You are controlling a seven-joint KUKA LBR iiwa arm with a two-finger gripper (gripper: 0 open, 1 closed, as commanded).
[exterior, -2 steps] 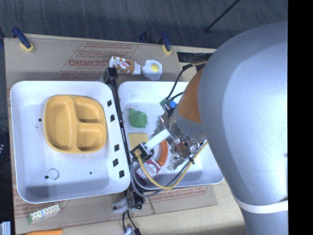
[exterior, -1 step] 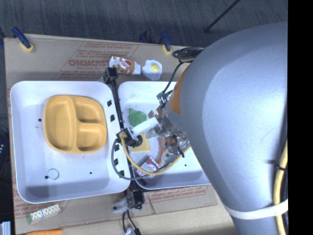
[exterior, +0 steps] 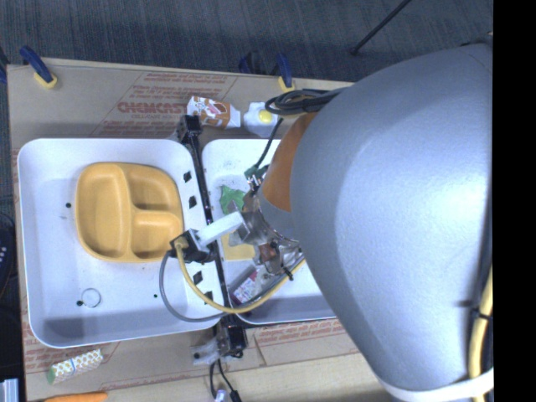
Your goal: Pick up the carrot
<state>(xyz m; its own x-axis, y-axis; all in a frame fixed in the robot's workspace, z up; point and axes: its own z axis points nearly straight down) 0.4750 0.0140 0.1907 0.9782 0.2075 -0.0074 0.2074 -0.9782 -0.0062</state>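
My gripper (exterior: 272, 258) is low inside the right bin (exterior: 219, 159), near its left wall, with the large grey arm (exterior: 394, 224) covering most of that bin. A green item (exterior: 232, 198) lies just above the gripper, and a small printed packet (exterior: 247, 290) lies just below it. Nothing can be made out at the gripper's tip. An orange sliver (exterior: 79, 397) lies on the bench at the bottom left edge, outside both bins; I cannot tell whether it is the carrot.
The left bin (exterior: 38, 249) holds a yellow divided plate (exterior: 126, 212). A yellow and grey cable (exterior: 188, 296) loops over the wall between the bins. A small bottle (exterior: 209, 110) and a yellow-white object (exterior: 261, 117) sit behind the bins. A wrapped packet (exterior: 75, 364) lies at the front left.
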